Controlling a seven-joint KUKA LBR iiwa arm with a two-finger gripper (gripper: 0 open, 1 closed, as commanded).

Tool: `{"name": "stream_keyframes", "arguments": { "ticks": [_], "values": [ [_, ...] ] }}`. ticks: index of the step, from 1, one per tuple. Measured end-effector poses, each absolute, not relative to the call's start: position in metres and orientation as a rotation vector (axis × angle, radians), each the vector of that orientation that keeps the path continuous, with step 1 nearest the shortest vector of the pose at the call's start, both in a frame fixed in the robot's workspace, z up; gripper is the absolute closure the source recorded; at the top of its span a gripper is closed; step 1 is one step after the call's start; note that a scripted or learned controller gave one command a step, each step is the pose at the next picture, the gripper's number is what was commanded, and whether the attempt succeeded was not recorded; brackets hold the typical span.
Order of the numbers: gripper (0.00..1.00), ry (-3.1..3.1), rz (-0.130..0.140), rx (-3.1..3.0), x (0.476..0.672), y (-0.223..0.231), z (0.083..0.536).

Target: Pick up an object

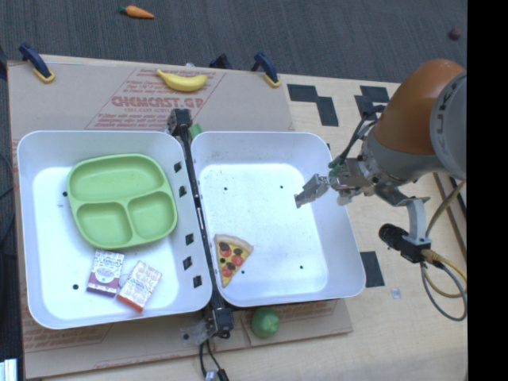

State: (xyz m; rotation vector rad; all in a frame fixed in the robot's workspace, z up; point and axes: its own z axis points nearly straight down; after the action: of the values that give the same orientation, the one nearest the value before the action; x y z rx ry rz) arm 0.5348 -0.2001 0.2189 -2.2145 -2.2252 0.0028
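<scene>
Pizza slice (231, 258) shows red topping, dark dots.

pizza slice (231, 258), flat, right bin's near-left corner

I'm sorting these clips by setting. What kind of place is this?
Probably a robotics lab test bench: two white bins clamped to cardboard, toy food such as a pizza slice and banana, grey carpet beyond, and cables beside the arm.
</scene>
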Motion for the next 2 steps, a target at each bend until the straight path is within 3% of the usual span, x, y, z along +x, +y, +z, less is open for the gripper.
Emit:
{"name": "stream_keyframes", "arguments": {
  "ticks": [1, 2],
  "values": [
    [0.0, -2.228, 0.006, -2.209, 0.598, -0.21, 0.104],
    [0.0, -2.225, 0.0, -2.215, 0.657, -0.211, 0.092]
  ]
}}
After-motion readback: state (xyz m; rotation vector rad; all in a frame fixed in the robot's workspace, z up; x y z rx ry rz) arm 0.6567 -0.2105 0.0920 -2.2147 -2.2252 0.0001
